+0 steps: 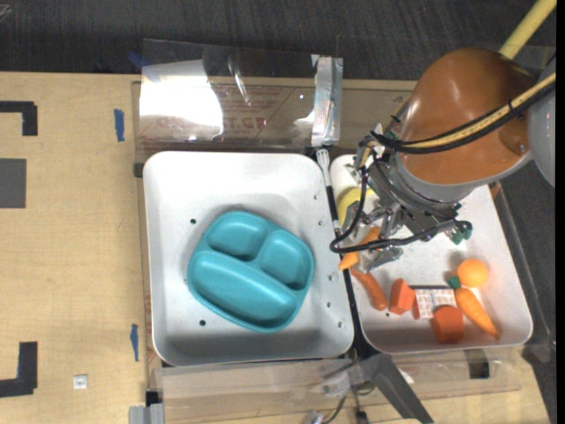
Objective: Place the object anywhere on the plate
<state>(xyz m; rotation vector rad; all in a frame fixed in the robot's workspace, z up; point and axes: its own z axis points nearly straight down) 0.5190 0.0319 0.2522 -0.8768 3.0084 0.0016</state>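
A teal divided plate [252, 268] lies in the left white bin [168, 184], with nothing on it. My gripper [378, 241] is low over the left side of the right bin [516, 321], under the arm's orange band [463, 117]. Right beside it are a yellow piece [348, 203] and a small orange piece [350, 260] at the bin's left wall. The wrist and cables hide what sits directly beneath the gripper. I see nothing clearly held in it.
The right bin's front holds several toy foods: an orange stick [371, 290], a red-orange wedge [402, 297], a white and red box [431, 300], a red block [448, 323], a carrot [477, 312] and an orange ball [473, 272]. A clear plastic sheet [238, 100] stands behind the left bin.
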